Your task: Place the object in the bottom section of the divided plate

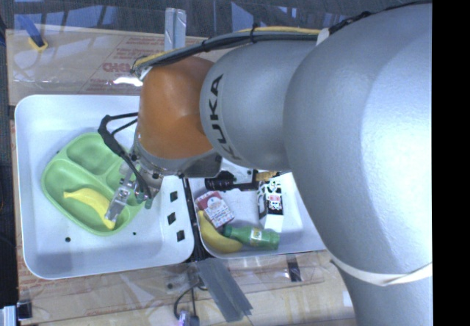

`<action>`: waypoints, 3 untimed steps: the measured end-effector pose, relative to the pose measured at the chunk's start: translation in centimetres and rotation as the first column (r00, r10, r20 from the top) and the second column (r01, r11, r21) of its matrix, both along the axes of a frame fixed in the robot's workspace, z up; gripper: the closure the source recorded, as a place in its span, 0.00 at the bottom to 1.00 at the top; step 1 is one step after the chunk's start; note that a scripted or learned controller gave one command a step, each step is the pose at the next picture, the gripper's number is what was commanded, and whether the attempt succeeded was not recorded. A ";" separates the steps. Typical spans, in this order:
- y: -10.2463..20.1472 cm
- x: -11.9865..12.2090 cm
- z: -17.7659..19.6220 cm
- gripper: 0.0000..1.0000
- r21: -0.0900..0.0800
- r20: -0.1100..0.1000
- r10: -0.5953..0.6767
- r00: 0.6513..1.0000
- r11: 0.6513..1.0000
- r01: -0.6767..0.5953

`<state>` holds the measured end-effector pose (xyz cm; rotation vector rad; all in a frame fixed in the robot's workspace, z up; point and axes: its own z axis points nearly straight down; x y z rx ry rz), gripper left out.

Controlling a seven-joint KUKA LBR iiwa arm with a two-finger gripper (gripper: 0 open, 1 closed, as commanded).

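A green divided plate (77,159) lies in the left bin (44,255). A yellow banana (87,202) rests in the plate's bottom section. My gripper (117,207) hangs low over the plate's right rim, right beside the banana's right end. The arm's orange band (172,111) and grey body hide the plate's right side.
The right bin (312,240) holds a second yellow banana (215,241), a green bottle (253,236), a red and white packet (218,209) and a white and black carton (272,203). The arm covers most of that bin. A ridge (176,218) separates the two bins.
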<state>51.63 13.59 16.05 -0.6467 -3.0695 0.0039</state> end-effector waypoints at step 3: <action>3.1 6.1 8.0 1.00 -0.001 0.006 -0.281 0.960 0.960 0.281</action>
